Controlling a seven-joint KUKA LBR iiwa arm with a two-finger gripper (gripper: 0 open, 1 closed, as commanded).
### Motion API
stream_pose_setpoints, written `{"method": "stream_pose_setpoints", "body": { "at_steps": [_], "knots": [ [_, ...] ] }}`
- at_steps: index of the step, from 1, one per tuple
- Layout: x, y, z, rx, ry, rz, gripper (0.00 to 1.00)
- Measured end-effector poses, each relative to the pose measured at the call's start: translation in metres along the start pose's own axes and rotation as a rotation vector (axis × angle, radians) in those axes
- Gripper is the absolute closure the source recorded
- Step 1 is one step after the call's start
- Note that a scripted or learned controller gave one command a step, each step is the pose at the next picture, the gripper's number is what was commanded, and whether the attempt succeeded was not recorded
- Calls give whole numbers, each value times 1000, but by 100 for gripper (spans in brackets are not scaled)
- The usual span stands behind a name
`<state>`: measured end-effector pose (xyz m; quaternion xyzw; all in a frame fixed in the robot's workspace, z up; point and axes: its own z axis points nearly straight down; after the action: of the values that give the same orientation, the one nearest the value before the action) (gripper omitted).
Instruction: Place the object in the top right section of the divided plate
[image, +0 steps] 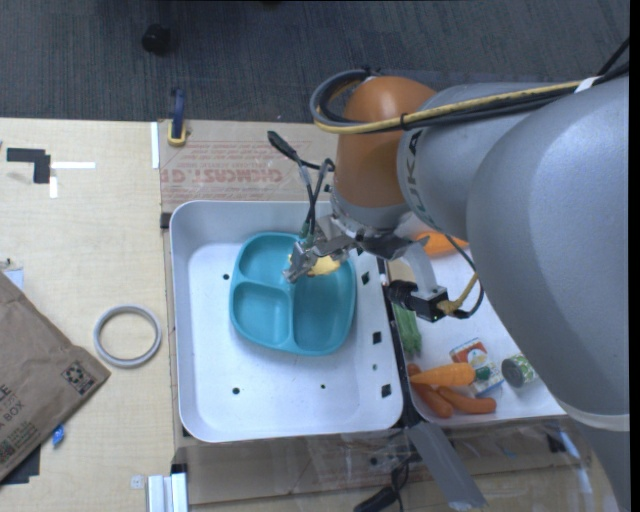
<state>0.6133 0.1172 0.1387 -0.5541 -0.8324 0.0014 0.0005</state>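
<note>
While the yellow object (324, 265) sits pinched between the fingers of the gripper (312, 262), I read it as nearly placed, low over the divided plate (290, 300) at its one o'clock section. Release remains. My arm (480, 170) reaches in from three o'clock, wrist pointing down.

The divided plate (290, 300) is plain teal, and it sits in a white bin (200, 330). A pale yellow object (323, 265) lies at the plate's top right corner. In the right bin, 2 carrots (448, 388) are orange beside a green vegetable (408, 330); the arm (520, 180) is grey with an orange band (375, 130).
</note>
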Motion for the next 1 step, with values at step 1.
{"method": "stream_pose_setpoints", "body": {
  "at_steps": [1],
  "knots": [
    [-20, -3, 36, -15, -4, -261, 100]
  ]
}}
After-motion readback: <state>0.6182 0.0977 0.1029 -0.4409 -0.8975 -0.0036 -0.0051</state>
